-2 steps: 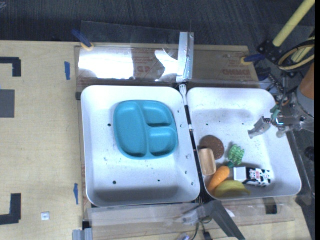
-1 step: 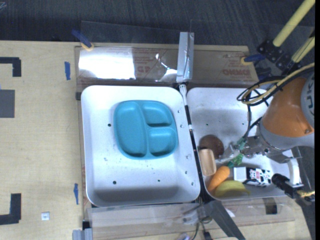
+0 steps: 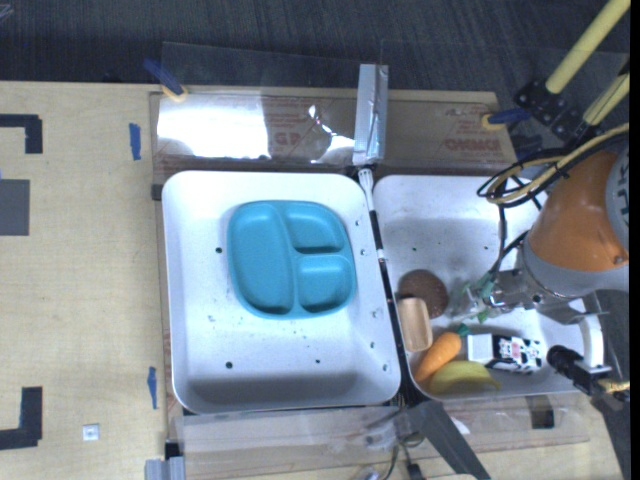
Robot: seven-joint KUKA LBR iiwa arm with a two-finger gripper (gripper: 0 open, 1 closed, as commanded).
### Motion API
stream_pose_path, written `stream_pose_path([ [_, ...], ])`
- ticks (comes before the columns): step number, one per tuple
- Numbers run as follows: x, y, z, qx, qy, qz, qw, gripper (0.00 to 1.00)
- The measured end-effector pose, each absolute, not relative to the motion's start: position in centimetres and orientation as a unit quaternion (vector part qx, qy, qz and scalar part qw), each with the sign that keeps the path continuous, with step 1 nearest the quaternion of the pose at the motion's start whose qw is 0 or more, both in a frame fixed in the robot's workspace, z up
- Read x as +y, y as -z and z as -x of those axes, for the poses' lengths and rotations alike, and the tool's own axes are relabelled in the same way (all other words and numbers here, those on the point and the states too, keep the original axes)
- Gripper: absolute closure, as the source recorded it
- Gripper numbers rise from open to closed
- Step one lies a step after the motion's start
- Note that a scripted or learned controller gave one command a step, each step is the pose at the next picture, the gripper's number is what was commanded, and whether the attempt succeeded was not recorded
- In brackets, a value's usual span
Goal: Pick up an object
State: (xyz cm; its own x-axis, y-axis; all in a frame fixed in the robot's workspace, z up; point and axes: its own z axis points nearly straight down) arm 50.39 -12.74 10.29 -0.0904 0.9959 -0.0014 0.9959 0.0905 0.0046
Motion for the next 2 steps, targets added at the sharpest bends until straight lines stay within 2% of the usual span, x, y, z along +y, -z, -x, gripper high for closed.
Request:
stream_pose_path([
  [1,-9.5,-20.5,-56.5,0.673,-0.002,-0.74,0.002,1.0],
  [2,-12.5,-19.8,-61.3,0.728,0.0,-0.686,0.002,1.0],
])
